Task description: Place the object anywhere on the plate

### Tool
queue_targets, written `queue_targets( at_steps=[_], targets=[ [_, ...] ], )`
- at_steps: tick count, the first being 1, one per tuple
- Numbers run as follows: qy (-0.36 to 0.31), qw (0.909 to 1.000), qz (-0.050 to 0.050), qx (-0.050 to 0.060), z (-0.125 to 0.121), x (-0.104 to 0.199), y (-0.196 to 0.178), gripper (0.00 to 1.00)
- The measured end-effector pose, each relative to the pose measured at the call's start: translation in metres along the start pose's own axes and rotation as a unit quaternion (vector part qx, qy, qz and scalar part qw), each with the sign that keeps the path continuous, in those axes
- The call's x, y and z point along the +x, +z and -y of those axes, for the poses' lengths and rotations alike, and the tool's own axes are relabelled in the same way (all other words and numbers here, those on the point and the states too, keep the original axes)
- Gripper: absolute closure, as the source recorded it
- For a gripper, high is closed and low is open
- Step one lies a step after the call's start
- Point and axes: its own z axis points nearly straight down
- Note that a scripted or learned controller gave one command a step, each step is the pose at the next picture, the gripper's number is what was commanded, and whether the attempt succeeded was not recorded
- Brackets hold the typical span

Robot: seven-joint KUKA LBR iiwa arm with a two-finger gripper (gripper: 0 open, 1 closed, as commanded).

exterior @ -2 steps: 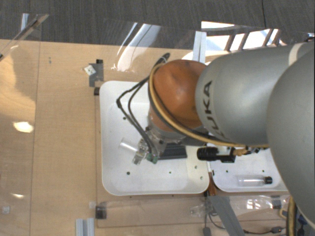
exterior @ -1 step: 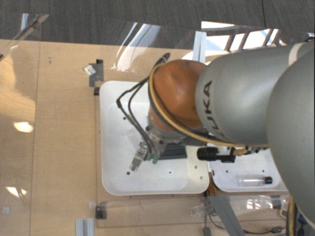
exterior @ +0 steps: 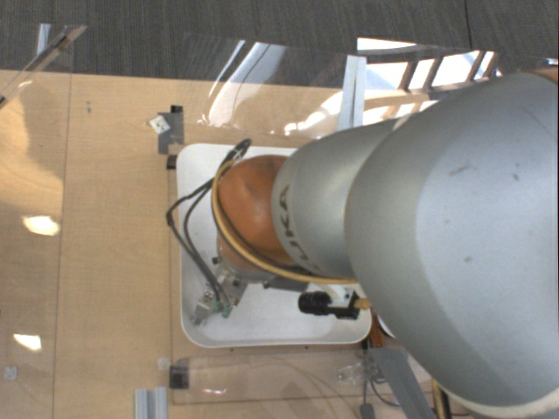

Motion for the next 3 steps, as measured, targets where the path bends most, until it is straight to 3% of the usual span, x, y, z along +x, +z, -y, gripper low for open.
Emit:
queue_targets(
  at_steps=[1, 2, 3],
  targets=[
    [0.005, 1.0000, 0.004, 0.002, 0.005, -0.007, -0.010, 1.00],
    [-0.171, 0.9853, 0.000, 0.000, 0.058, -0.037, -0.041, 1.00],
    [-0.118, 0.9930, 0.008, 0.006, -0.014, -0.059, 0.001, 1.00]
  ],
)
